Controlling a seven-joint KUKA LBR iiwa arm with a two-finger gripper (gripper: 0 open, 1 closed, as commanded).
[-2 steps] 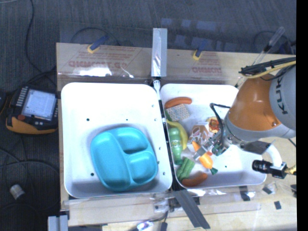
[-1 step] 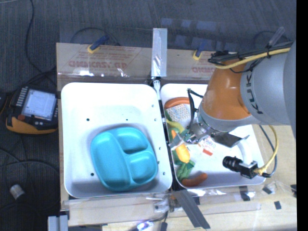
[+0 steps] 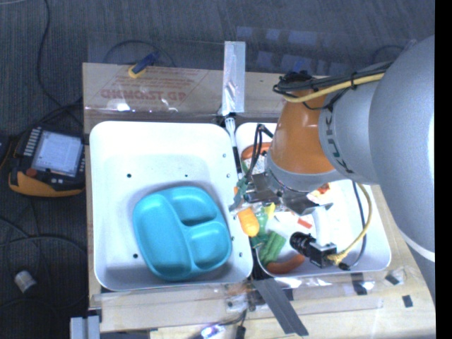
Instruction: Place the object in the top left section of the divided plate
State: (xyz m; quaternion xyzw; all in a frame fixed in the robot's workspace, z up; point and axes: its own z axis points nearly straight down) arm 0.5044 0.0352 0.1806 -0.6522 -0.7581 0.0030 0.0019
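At the near edge of the right-hand shallow white bin (image 3: 374,256), a heap of small toy foods lies against the wall it shares with its neighbour: a green pepper-like piece (image 3: 272,244), a reddish-brown piece (image 3: 282,263) below it, and a small orange and yellow plastic object (image 3: 248,222) above them. This orange object sits just under the gripper (image 3: 256,198), touching or nearly touching its lower end; whether it is between the fingers, and how far they stand apart, cannot be told, since the wrist covers them. Its long axis appears to run roughly near to far, though it is too small to be sure.

In the left-hand white bin (image 3: 113,154) rests the turquoise divided plastic plate (image 3: 182,230), tilted slightly, all its sections bare.

Above rises the grey arm with its orange band (image 3: 304,143). Beyond the bins, on the counter (image 3: 99,76), a sheet bears red mirrored lettering that cannot be read.
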